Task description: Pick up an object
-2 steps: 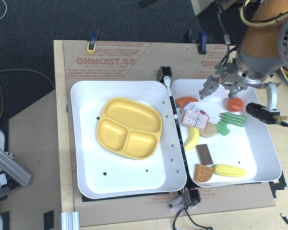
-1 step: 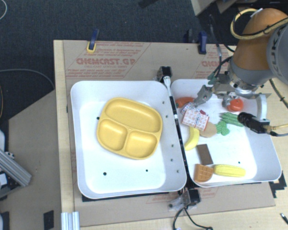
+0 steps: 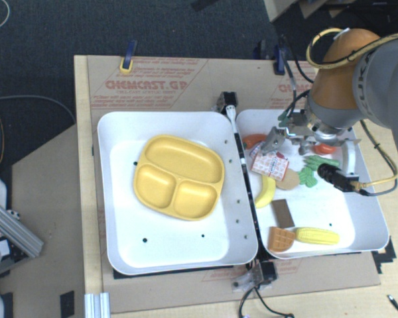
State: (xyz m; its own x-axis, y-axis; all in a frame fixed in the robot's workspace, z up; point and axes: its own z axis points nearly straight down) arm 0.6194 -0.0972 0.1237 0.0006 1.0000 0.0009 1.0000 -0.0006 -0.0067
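Nearest in the right bin: corn, a brown block, then a banana. Behind those, the hand hovers low over a red-white packet. Can't tell if it's apart or together, too cluttered. Risk: stuff's packed tight, so it'll probably pinch two things or slip off.

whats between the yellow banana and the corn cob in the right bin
In the camera view, a small brown rectangular block lies between the yellow banana and the yellow corn cob.

A yellow divided plate lies in the left bin.
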